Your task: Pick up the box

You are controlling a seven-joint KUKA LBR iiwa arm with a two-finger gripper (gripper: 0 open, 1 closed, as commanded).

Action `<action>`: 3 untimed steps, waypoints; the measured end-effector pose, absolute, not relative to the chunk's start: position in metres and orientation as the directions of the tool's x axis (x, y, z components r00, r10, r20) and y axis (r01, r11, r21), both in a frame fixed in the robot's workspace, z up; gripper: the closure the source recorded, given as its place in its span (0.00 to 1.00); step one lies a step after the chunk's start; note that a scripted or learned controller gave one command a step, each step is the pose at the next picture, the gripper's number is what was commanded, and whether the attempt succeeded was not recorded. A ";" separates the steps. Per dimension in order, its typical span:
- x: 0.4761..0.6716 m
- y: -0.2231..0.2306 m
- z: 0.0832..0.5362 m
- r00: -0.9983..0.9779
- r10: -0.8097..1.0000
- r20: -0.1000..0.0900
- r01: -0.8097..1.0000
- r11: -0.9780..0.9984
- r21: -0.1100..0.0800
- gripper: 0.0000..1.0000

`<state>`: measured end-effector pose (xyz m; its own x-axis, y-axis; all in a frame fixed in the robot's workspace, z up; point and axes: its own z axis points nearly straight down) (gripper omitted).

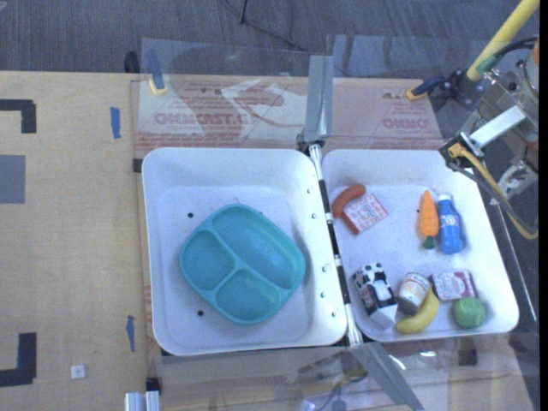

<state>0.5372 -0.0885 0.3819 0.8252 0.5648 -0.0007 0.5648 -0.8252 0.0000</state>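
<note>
The right bin (pixel 501 255) holds two boxes. A flat red-and-white box (pixel 366 213) lies near its back left, touching a red-brown sausage (pixel 347 199). A small pink box (pixel 452 284) lies near the front right, between a can (pixel 413 289) and a green ball (pixel 468 312). A black-and-white cow-patterned carton (pixel 374 288) lies at the front left. My gripper (pixel 512 171) hangs above the bin's back right corner, apart from every object and holding nothing that I can see.
An orange carrot (pixel 426 215) and a blue bottle (pixel 449 225) lie side by side at the right bin's back right. A yellow banana (pixel 419 318) rests at its front. The left bin (pixel 163 229) carries a teal divided plate (pixel 242 264).
</note>
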 end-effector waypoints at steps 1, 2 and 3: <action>0.483 -0.087 0.216 0.847 0.532 -0.002 0.532 -0.847 -0.003 0.00; 0.607 -0.114 0.383 0.784 0.621 0.000 0.621 -0.784 0.000 0.00; 0.547 -0.094 0.259 0.824 0.567 0.000 0.567 -0.824 0.000 0.00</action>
<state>0.5472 -0.0942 0.2589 0.8235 0.5673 -0.0005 0.5673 -0.8235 -0.0003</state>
